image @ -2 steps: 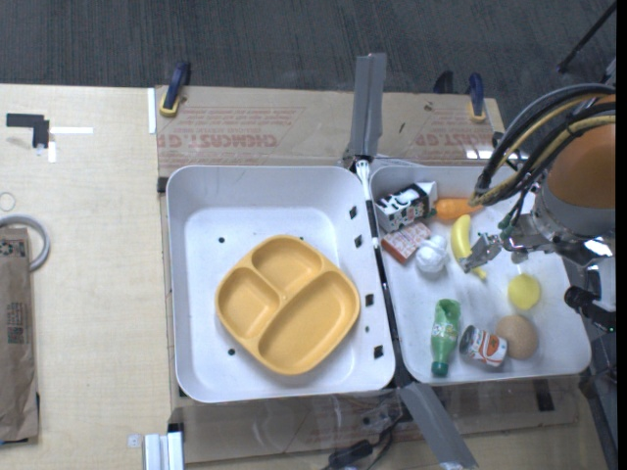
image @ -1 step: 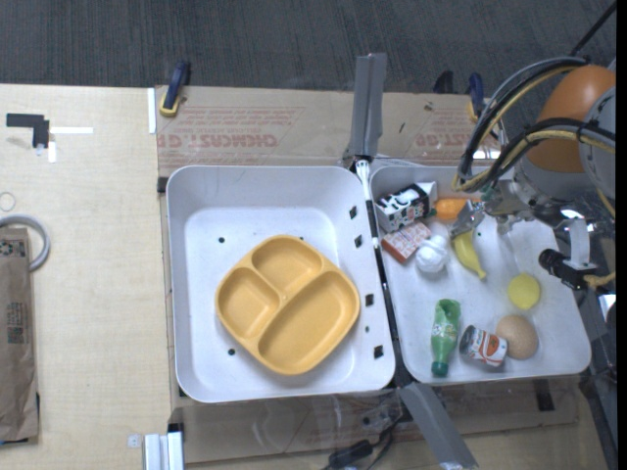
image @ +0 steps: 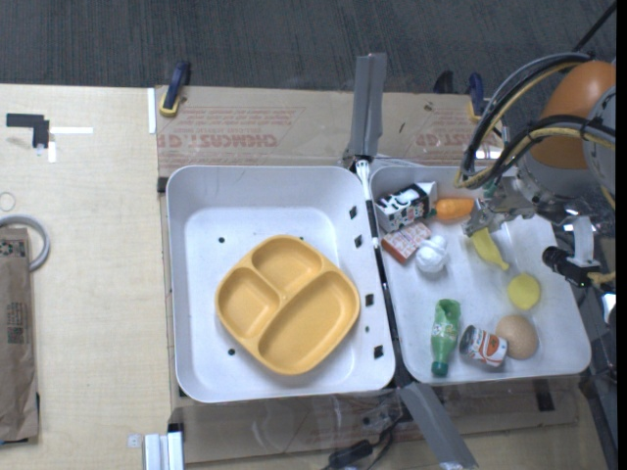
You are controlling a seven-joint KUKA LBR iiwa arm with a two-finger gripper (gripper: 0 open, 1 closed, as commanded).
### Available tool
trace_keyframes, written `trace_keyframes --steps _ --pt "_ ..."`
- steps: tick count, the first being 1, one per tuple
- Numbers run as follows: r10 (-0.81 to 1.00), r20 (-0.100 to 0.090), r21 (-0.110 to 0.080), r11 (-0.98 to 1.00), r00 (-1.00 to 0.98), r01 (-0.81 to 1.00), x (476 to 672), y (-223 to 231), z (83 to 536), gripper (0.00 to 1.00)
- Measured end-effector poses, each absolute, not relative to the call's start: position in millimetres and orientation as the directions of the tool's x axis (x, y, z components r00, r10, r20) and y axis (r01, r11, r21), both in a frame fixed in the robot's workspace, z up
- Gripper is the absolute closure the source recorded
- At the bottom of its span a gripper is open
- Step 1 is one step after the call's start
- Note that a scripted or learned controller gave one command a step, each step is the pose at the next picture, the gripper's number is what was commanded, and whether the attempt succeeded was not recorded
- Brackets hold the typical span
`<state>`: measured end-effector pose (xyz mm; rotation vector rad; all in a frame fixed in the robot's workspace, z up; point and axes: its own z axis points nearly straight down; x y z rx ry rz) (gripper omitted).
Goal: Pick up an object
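Observation:
My gripper [image: 481, 223] hangs low over the back of the right bin [image: 558, 360], reaching in from the right. Just under and in front of it lies a yellow banana-shaped piece [image: 488, 250]; whether they touch is unclear. An orange piece [image: 453, 209] sits just to the gripper's left. Further left are a black-and-white box [image: 404, 204], a red packet [image: 405, 244] and a white ball [image: 431, 256]. Toward the front lie a yellow lemon [image: 524, 291], a green bottle [image: 445, 334], a small can [image: 483, 347] and a tan egg [image: 518, 336].
The left bin [image: 196, 262] holds a yellow divided plate [image: 287, 305]. A grey post [image: 368, 106] rises behind the wall between the bins. Cables [image: 509, 116] loop above the wrist at the right. A brown bag [image: 15, 331] lies at the far left of the bench.

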<state>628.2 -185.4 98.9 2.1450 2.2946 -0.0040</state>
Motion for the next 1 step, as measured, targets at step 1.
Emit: trace_keyframes --steps 1 --pt "0.994 -0.001 -0.002 0.108 -0.108 0.994 633.2 -141.3 199.9 1.0"
